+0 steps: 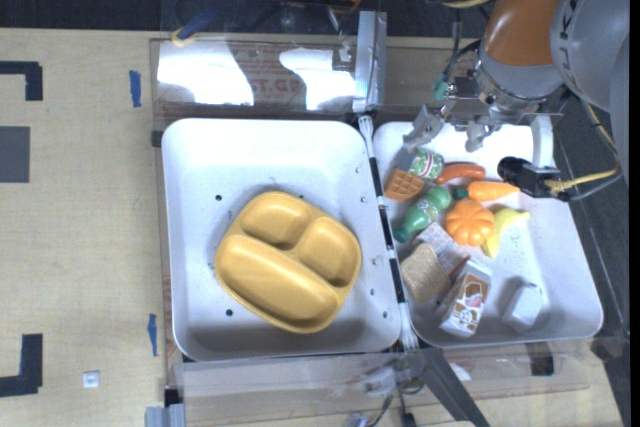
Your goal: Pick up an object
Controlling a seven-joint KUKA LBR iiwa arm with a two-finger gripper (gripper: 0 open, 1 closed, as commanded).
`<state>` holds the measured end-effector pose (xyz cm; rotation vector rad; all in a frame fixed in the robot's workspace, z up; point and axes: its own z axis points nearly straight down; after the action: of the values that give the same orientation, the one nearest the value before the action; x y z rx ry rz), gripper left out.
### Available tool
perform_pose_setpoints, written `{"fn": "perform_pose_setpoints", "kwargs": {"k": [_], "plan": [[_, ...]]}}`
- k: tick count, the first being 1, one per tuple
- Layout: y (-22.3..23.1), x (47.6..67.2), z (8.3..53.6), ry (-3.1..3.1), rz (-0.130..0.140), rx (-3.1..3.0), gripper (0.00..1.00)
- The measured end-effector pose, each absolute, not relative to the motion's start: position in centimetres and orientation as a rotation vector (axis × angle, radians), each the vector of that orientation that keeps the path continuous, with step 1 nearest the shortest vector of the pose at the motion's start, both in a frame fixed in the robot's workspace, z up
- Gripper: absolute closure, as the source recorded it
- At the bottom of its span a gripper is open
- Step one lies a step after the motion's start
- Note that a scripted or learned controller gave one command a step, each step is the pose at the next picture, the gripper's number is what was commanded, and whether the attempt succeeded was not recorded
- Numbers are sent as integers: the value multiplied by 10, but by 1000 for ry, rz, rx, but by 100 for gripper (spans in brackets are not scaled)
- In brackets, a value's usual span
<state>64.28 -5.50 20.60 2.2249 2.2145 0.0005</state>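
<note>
The gripper (450,130) hangs over the far end of the right bin (575,245), its two pale fingers (421,127) spread apart with nothing between them. The fingertips sit just above the pile of toy food, close to the small green-and-white can (428,165) but not visibly touching it.

The arm (590,10) comes in from the right, grey casing bent over the bench, the orange band (525,10) bulging just above the wrist, and the wrist pointing down and slightly toward the divider between the bins. Yellow and black cables loop around it.

The right bin holds everything there is to pick. Nearest the fingers lie the can, a waffle-patterned piece (402,185) against the bin's left wall, and a red-orange sausage shape (462,172). Just nearer the camera are a carrot (492,190), an orange pumpkin (470,220), a yellow banana (507,220) tucked at its right side, and a green vegetable (420,213). Closer still sit a slice of brown bread (422,272), a small printed carton (467,300) tilted on its side, and a pale whitish block (522,305) by itself near the front right corner.

The left bin (190,215) carries one thing, a large yellow three-compartment tray (288,260), lying turned over in the middle.
</note>
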Motion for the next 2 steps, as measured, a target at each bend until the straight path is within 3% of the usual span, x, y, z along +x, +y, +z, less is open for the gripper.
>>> {"fn": "perform_pose_setpoints", "kwargs": {"k": [1, 2], "plan": [[-113, 648, 102, 2198, 5, 2239, 0], [-156, 630, 118, 2171, -2, 2271, 0]]}}
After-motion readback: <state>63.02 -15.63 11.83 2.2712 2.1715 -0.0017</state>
